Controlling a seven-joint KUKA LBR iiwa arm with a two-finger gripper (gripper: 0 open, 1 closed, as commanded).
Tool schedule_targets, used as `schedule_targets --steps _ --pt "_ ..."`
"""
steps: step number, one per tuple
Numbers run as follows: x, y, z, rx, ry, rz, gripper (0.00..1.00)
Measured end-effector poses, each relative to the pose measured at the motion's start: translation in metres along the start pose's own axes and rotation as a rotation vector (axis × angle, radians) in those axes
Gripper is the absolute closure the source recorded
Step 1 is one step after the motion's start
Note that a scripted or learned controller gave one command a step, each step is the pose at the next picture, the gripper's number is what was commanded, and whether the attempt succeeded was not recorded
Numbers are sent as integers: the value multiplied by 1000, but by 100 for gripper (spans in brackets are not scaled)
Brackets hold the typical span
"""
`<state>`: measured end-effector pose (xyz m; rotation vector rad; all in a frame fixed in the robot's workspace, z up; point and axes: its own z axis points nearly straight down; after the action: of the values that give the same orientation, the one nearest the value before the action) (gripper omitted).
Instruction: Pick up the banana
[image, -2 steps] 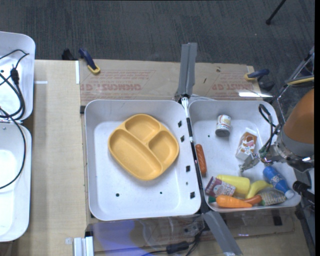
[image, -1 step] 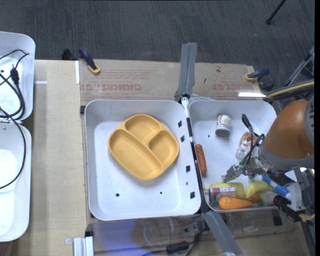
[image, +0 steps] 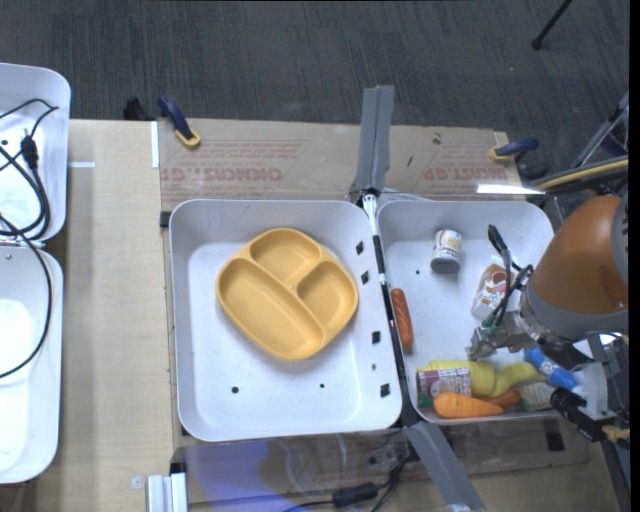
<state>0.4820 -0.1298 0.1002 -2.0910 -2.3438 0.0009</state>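
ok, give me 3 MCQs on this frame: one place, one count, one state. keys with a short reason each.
1. Where does the yellow divided plate lie?
A. in the left bin
B. in the right bin
C. on the cardboard behind the bins

2. How many compartments does the plate have?
A. two
B. three
C. five

3. How does the small can stand?
A. crushed flat
B. stacked on the plate
C. roughly upright on the floor of the right bin

Key:
1 A: the plate sits in the middle of the left bin.
2 B: ridges split it into one long section and two smaller ones.
3 C: its top faces up, apart from the hot dog and from the banana in the near corner.
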Motion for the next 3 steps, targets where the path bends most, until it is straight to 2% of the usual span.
schedule_targets --steps 1,2,3 --pt "-43 -9 10 2 -1 405 100" --pt "-37 -8 10 7 10 398 0" --pt "-51 -9 11 16 34 230 0"
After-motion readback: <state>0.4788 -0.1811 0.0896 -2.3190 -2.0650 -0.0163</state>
